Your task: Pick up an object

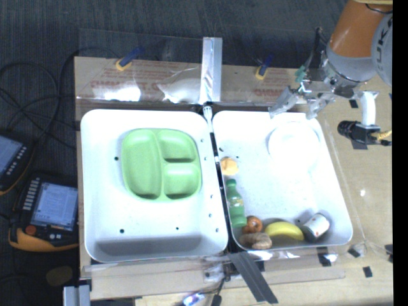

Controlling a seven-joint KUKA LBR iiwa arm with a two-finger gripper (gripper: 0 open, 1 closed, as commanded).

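Pincer point(299, 102) hanging over the far rim of the right bin point(331, 171), fingers spread apart, nothing between them. All pickable things well away, toward the near end of that bin: banana point(284, 231), small can point(317, 224) just beside it, brown lump point(258, 240), orange ball point(254, 224), green bottle point(234, 201) along the dividing wall, a yellowish piece point(229, 166) further up that wall. Directly beneath the pincer, only a clear lid or dish point(292, 140), hard to make out. Likely trouble: closing on bare bin floor if lowered straight down; slipping off the thin clear piece; knocking crowded neighbours aside in the near corner; striking the wall beside the bottle. Green tray point(160, 163) in the left bin point(102, 222), far off, too wide to grip easily.
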